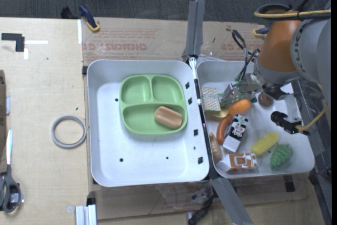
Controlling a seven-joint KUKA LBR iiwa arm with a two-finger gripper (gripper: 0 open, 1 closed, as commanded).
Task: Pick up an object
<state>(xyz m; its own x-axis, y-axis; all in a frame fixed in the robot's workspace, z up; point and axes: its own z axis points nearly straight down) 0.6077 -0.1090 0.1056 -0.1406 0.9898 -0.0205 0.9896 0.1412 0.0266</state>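
Scissors [9, 189] lie at the bottom left corner, cut off by the frame edge, with a tape ring [69, 130] on the bench just beyond them. Nearest in the right bin [305, 166] sit an orange carton [241, 162], a green pinecone-like toy [281, 156] and a corn cob [265, 143]. Just beyond those, a small black-and-white box [237, 129] leans against a red-orange chilli [225, 125], and a brown piece [215, 147] lies along the bin's left wall, too small to identify. In the left bin [142, 168] a green divided plate [152, 104] holds a bread roll [169, 117] in its near compartment.

Farther in, a carrot [240, 106] lies near the middle of the right bin, with a patterned packet [211, 99] to its left. The gripper [243, 87] hangs directly over the carrot's far end, amid wires and clear plastic; whether its fingers are apart or together cannot be told, and nothing can be seen held between them. A dark round thing [266, 99] sits just right of the carrot, partly hidden by the arm [295, 45]. The arm also covers the bin's far right corner.
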